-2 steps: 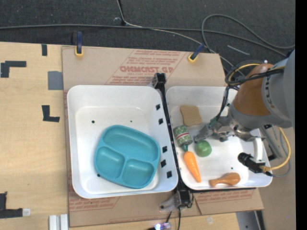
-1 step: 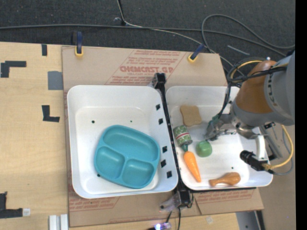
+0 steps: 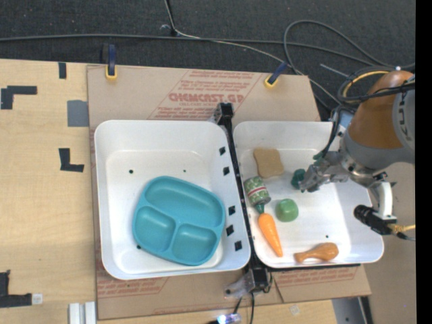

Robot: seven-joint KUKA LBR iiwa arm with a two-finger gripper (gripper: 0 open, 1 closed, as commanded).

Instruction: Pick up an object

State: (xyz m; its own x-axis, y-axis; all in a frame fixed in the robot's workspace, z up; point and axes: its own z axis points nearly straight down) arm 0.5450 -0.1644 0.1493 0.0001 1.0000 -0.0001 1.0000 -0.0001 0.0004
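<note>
Claw (image 3: pixel 305 181) hung beside small dark-teal round object (image 3: pixel 298 178); grip state could not be told. Centring over it before closing was advised.

A light wooden table (image 3: pixel 40 201) bears black tape marks (image 3: pixel 67 159) and a brown cardboard sheet (image 3: pixel 189 93) with red print, held by two yellow clamps (image 3: pixel 111 69). Beyond lies dark carpet (image 3: pixel 81 12), crossed by black cables (image 3: pixel 202 38).
</note>
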